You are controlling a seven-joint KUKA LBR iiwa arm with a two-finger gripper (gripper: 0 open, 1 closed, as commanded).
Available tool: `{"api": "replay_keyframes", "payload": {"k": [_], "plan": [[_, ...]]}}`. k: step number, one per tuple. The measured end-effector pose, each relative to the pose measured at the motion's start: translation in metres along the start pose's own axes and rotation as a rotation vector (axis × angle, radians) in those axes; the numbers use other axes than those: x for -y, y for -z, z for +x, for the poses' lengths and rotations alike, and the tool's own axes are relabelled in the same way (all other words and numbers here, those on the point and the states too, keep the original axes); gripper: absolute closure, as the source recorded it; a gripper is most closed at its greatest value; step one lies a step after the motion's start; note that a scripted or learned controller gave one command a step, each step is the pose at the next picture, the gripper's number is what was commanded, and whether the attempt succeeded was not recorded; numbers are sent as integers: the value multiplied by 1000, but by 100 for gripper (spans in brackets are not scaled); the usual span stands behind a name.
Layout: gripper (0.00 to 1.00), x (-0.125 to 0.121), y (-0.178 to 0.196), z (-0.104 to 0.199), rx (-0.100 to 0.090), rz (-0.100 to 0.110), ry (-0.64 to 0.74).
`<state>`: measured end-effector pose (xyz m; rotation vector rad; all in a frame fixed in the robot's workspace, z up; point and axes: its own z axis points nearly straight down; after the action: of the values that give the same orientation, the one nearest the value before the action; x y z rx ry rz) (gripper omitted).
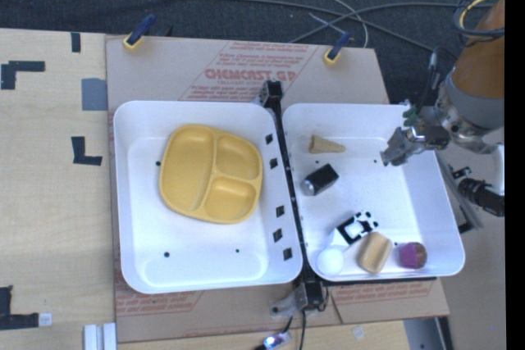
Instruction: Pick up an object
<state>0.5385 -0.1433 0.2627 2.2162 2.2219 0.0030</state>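
Over the right bin's point(426, 176) bare right side hangs the gripper point(396, 153).

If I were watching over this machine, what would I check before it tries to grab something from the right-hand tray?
1. Gripper above the right bin: ok, at its upper right edge.
2. Nothing between its fingers: ok, none seen.
3. Fingers open enough: cannot tell.
4. Nearest pieces lying apart: ok, the tan wedge and black cylinder have space around them.
5. Lower cluster separated: not ok, white ball, tan block, purple ball and black-and-white piece crowd together.
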Motion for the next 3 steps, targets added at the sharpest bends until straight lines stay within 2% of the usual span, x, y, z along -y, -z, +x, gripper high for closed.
{"api": "replay_keyframes", "payload": {"k": [1, 3], "plan": [[100, 11, -16, 50, -2, 7, 2], [100, 20, -18, 145, -2, 6, 4]]}}
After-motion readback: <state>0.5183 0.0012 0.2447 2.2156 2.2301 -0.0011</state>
